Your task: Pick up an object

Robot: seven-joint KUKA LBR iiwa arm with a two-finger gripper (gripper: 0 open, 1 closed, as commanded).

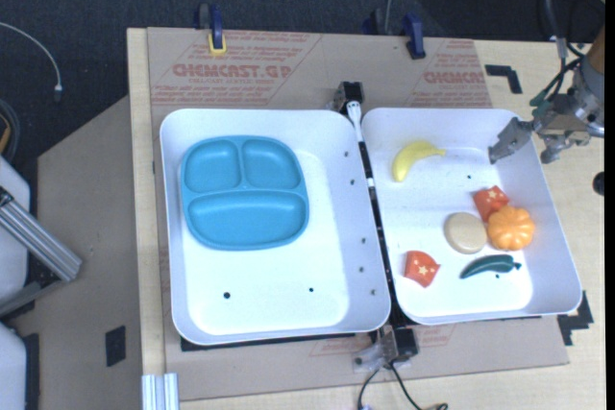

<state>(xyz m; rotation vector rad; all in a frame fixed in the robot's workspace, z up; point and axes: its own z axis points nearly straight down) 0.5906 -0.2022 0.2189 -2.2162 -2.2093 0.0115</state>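
Left bin [332, 302]: blue divided plate [246, 191] is held. Right bin [548, 293]: banana [415, 157], two red pieces, beige disc [465, 232], orange pumpkin [510, 228], green pepper [490, 266] are held. Jaws [524, 141] are seen over right bin's far corner; opening cannot be told

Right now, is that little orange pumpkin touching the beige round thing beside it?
Touching. The camera view shows the orange pumpkin pressed against the beige round piece, with no white bin floor between them.
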